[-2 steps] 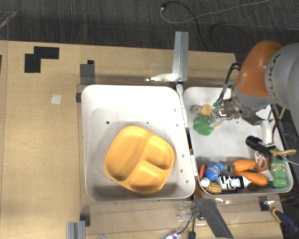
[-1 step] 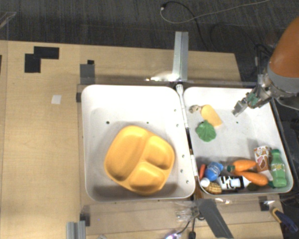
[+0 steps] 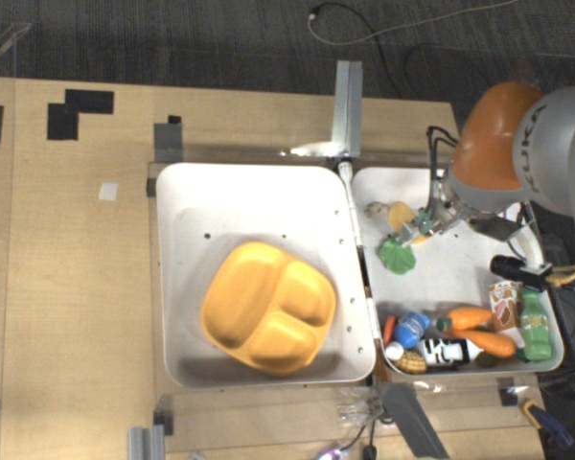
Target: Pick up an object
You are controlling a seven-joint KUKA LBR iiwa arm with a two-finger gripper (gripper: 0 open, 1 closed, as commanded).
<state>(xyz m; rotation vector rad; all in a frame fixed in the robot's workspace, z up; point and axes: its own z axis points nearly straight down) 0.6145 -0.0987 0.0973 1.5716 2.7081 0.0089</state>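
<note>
A grey robot arm (image 3: 546, 151) reaches into the right bin (image 3: 460, 266), its pincer (image 3: 427, 222) low beside a green toy (image 3: 398, 256) and a yellow piece (image 3: 401, 215). Whether it grips anything cannot be told (too small). Nothing looks lifted; the pick seems unfinished. A yellow dish (image 3: 268, 305) fills the left bin (image 3: 182, 218).

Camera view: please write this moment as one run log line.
arm: over right bin | end effector: near green object | left bin: yellow divided dish

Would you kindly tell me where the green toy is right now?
The green toy lies in the right bin, near its left wall, just below the tool and above the blue object.
</note>
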